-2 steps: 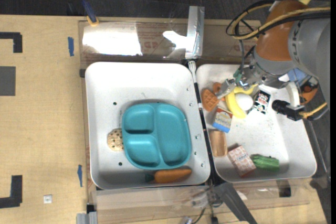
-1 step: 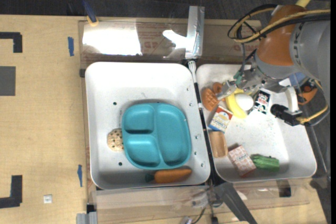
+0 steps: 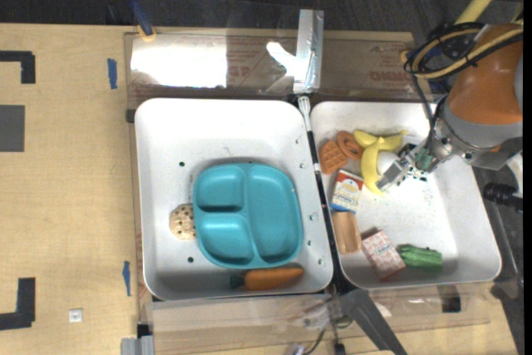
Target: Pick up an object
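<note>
Banana (image 3: 376, 147), waffle (image 3: 340, 153) and cartons share the right bin (image 3: 465, 220); teal tray (image 3: 247, 213) fills the left; claw (image 3: 392, 176) state unclear.

Left bin (image 3: 158, 179): teal divided plate (image 3: 246, 213), cookie (image 3: 182, 221), carrot (image 3: 271, 278) lying inside. Right bin (image 3: 465, 212): gripper (image 3: 392, 175) hovering just beside banana (image 3: 376, 152); waffle (image 3: 339, 153), small carton (image 3: 346, 192), green vegetable (image 3: 420, 257) resting nearby.

Yellow banana (image 3: 376, 150) — curved (beside the waffle (image 3: 338, 152)) — lies in right bin (image 3: 465, 253).
</note>
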Tool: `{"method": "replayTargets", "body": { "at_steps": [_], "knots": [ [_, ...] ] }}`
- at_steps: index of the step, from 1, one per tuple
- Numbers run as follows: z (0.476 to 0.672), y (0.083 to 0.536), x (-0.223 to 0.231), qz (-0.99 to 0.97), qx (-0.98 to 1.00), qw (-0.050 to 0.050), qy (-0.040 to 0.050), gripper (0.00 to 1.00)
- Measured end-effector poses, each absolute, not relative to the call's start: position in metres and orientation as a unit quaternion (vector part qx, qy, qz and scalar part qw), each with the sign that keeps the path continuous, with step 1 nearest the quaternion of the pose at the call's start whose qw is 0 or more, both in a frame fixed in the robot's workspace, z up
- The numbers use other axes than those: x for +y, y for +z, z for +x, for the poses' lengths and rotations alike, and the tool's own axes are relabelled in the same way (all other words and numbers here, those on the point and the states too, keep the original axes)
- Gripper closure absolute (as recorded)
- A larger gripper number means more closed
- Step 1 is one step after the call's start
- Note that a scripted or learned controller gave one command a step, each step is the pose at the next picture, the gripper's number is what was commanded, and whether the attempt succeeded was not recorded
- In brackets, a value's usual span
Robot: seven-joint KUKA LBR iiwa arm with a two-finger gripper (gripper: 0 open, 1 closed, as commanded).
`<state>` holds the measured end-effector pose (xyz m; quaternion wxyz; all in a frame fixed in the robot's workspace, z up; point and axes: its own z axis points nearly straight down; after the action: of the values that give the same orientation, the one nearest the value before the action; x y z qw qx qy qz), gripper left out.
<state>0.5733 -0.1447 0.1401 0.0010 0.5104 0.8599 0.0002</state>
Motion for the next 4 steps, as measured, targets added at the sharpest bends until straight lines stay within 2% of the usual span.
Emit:
{"method": "replayTargets", "body": {
  "at_steps": [1,2,3,4],
  "knots": [
    [0.628,0.118,-0.108,0.610,0.793,0.001,0.0008,0.00],
    [0.615,0.093,-0.103,0.610,0.793,0.008,0.0045,0.00],
    [0.613,0.099,-0.102,0.609,0.793,0.005,0.0030,1.00],
    [0.599,0.086,-0.151,0.683,0.730,0.002,0.0010,1.00]
  ]
}}
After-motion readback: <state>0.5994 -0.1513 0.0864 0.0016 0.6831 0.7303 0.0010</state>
